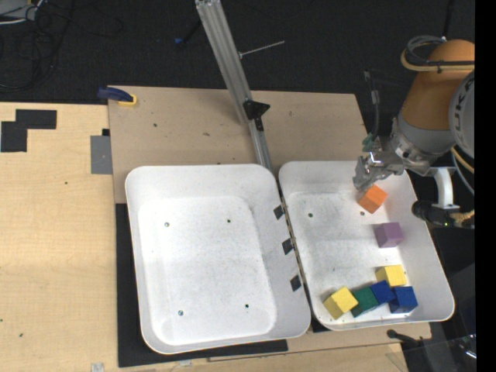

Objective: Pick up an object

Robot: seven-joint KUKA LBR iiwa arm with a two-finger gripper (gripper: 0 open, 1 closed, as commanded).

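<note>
So the gripper (372, 178) sits over the upper right part of the right bin (325, 231), close to that bin's top rim, and its fingers are clamped on an orange block (373, 198) that hangs tilted just under them. Plenty of open floor in that bin to the left of the block, all the way to the rim it shares with the left bin (155, 270). A purple cube (387, 234) sits just below the orange one, apart from it, near the right wall. The rest is jammed into the lower right corner: a yellow block (391, 275), two blue blocks (391, 295), a green block (366, 300) and another yellow block (339, 302), all touching or nearly so, right up against the bottom rim. The left bin gives lots of room. A slanted aluminium rail (231, 68) runs from the top centre down to the gap between the bins. No readable labels or writing anywhere.
</note>
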